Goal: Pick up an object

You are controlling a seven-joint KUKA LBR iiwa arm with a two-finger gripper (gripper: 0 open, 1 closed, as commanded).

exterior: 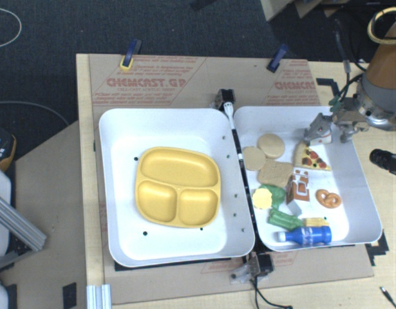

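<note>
My gripper point(330, 131) hangs over the far right part of the right bin point(362, 192), just above a pizza slice point(311, 158). Its two fingers point(315, 131) stand apart, open, with nothing between them. Below it lie two round tan cookies point(271, 145), a tan bread slice point(275, 172), a red and white box point(299, 187), a pretzel point(328, 199), a yellow piece point(263, 198), a green vegetable point(284, 221) and a blue bottle point(306, 235).
The left bin point(114, 172) holds a yellow three-compartment plate point(178, 187). A black divider clip point(225, 99) sits where the bins meet at the back. Cardboard point(185, 79) lies under both bins, held by blue clamps point(129, 53).
</note>
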